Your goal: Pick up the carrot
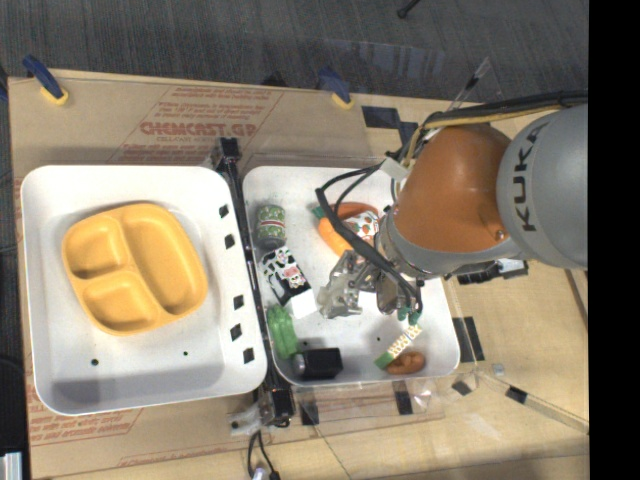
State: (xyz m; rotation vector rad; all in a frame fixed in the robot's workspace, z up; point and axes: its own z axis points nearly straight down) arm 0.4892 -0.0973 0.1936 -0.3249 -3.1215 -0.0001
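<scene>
**Carrot lies loose in the right bin, just beyond my pincer**

The carrot point(329, 233) rests on the floor of the right bin point(300, 186), in the half nearer the top of the view, slanting, with a bit of green at its upper end. Nothing of mine grips it. A reddish-orange thing point(353, 210) sits just beside it, towards my arm, partly hidden by my cables point(335, 184), and I cannot make out what it is.

My pincer point(342, 292) hangs over the middle of the same bin, below the carrot in the view and near it. From this slant I cannot tell whether they touch. Whether the pincer is spread or pressed together I cannot tell either: the metal there blurs into one pale mass. I see nothing caught in it.

My orange band point(452, 188) and grey arm point(545, 193) cover the bin's right side.

Around the pincer lie other things:
- a can point(270, 225) near the bin's left wall
- a black-and-white patterned piece point(286, 272) just below the can
- a green piece point(281, 331) lower still along that wall
- a black block point(321, 362) at the near edge
- a brown lump with a printed label point(403, 354) near the lower right corner

The left bin point(120, 393) holds a yellow tray point(135, 266) with three compartments. It is well apart from my pincer. Both bins stand on a cardboard sheet point(170, 118) printed in red, held by two blue clamps point(46, 81) at its far edge.
</scene>
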